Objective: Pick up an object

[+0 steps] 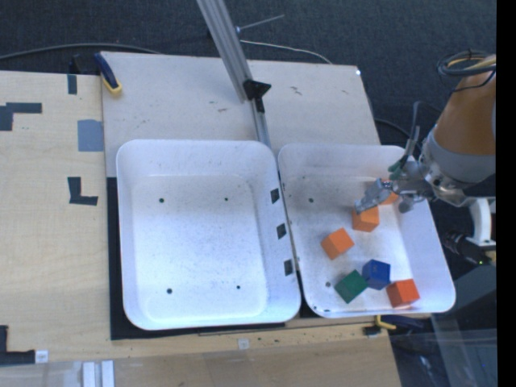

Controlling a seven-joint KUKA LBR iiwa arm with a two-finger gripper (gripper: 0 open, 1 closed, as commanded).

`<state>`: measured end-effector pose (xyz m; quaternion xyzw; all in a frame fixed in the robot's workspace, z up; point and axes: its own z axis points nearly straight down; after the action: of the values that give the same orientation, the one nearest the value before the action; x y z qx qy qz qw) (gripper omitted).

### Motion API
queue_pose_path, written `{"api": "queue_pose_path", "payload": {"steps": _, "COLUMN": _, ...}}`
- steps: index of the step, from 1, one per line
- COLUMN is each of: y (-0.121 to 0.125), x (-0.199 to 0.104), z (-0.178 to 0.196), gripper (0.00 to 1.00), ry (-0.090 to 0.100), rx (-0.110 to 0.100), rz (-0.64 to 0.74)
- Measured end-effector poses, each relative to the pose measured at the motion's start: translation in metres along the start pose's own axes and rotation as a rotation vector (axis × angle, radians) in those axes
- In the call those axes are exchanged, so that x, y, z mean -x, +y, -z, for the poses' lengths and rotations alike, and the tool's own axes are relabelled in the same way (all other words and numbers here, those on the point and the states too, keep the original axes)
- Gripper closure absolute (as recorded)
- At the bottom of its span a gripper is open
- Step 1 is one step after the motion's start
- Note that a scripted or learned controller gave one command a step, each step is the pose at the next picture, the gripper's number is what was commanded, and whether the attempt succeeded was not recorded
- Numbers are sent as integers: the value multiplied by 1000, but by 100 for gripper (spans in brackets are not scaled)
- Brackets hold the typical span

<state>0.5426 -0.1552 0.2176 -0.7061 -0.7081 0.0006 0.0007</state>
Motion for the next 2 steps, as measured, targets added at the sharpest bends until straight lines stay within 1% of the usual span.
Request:
{"api": "queue_pose_path", "payload": {"steps": 1, "y": 15, "x": 8, "z": -89, "gripper": 0, "ry": -2, "rx": 4, "rz": -2}}
{"api": "queue_pose_path", "payload": {"steps": 2, "y": 43, "x": -39, "z": -126, "gripper": 0, "ry": -2, "rx": 4, "rz": 2}}
